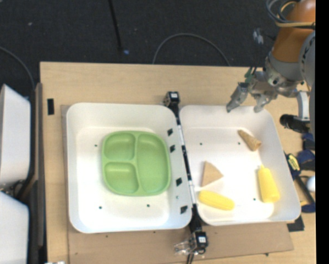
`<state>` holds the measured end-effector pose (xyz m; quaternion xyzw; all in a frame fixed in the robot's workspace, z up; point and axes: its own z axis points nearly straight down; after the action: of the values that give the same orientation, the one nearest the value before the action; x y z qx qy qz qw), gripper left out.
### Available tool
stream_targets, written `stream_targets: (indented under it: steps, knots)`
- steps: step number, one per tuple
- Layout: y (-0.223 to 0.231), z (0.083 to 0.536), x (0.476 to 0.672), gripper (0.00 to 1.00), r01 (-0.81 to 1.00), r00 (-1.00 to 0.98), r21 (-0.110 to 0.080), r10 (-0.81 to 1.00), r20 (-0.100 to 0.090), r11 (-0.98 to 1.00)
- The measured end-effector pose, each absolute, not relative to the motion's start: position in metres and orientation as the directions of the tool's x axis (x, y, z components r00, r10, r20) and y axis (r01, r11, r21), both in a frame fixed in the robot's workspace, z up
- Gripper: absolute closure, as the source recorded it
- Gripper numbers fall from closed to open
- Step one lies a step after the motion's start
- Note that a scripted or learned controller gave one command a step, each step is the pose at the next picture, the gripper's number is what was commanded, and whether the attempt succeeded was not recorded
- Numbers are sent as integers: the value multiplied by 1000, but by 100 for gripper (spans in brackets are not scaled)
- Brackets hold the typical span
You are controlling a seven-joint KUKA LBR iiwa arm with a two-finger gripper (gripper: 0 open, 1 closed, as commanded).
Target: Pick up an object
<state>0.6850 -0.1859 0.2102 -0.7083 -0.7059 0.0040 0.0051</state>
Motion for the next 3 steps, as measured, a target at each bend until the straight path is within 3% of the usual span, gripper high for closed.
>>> stream_targets:
  steps: [1, 3]
  knots:
    - [-185, 221, 688, 0, 1000, 0, 2, 1000, -2, 0]
    - [-190, 107, 687, 0, 1000, -3, -1, 1000, -3, 3]
